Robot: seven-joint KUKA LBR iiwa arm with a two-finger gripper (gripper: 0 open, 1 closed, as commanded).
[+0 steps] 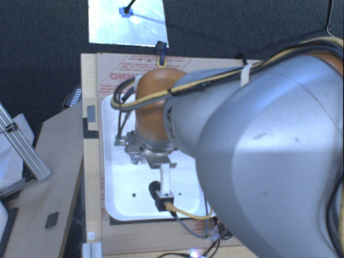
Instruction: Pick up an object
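Note:
A shallow white bin [121, 198] lies at the left of the bench. My gripper [144, 153] hangs low over its middle, under the orange band [153, 104] of the wrist. The grey arm [258, 160] reaches in from the right and covers the bin's right part and everything beyond it. I make out no loose object on the bare white floor of the bin; only two small dark dots [134, 194] mark it. Whatever sits directly under the gripper is hidden.
The bin rests on a cardboard sheet with red print [134, 69]. A shiny square plate [126, 15] lies behind it on dark cloth. An aluminium rail [21, 144] slants at the far left beside a wooden board [54, 187].

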